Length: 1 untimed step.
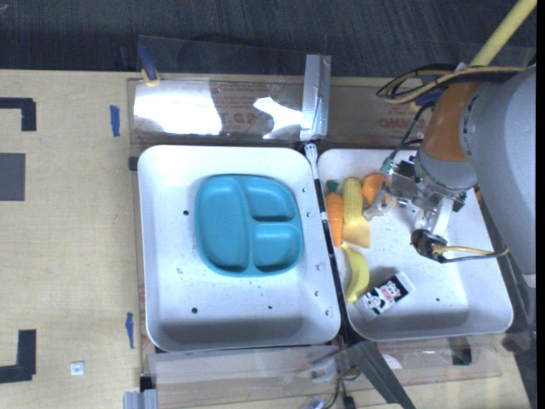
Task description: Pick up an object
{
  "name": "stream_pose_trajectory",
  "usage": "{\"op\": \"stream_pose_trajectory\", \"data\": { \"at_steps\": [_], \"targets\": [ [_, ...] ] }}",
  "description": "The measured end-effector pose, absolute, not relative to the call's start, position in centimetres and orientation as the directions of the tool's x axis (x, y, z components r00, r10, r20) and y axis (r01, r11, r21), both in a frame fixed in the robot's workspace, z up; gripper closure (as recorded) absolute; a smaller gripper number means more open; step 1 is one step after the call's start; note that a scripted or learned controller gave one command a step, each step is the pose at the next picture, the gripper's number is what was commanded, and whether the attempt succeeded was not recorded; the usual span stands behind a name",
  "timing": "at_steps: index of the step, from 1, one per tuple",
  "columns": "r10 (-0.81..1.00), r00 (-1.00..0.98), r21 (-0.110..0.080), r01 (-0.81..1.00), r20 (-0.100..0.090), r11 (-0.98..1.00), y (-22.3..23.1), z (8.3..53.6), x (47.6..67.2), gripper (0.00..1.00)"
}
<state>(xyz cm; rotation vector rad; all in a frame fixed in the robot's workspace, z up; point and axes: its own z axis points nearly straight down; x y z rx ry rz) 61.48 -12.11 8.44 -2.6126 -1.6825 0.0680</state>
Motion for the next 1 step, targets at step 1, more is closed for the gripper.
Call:
{"op": "stream_pose_trajectory", "data": {
  "at_steps": [1],
  "targets": [
    [0.911, 0.413, -0.027, 0.910, -0.011, -0.413, -11.81, 9.67, 62.07, 1.00]
  ]
}}
